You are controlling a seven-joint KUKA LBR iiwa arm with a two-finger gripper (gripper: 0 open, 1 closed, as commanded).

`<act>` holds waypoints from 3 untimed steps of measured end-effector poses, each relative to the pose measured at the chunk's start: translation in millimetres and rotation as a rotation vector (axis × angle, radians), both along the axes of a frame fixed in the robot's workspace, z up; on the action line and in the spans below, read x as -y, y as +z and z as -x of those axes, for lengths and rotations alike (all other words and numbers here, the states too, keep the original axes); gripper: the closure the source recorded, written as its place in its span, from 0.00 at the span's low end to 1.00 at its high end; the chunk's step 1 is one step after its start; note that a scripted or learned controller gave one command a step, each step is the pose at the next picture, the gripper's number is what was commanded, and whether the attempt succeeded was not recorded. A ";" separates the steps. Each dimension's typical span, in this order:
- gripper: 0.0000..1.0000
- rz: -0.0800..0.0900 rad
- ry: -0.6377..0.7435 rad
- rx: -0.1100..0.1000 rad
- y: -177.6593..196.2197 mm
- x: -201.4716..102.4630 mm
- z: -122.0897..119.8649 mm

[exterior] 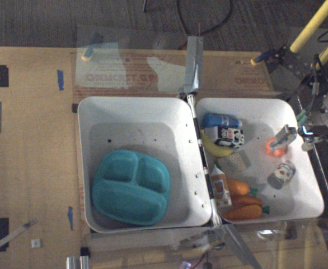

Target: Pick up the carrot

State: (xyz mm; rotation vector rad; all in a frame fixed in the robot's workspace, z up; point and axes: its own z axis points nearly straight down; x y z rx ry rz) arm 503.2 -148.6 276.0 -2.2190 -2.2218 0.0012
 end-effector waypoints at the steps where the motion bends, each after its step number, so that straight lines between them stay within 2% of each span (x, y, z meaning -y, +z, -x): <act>1: 0.00 0.000 0.205 0.001 -118.2 -33.5 21.7; 2: 0.00 0.013 0.376 0.013 -177.7 -42.0 21.3; 3: 1.00 0.005 0.378 0.007 -171.2 -45.2 23.3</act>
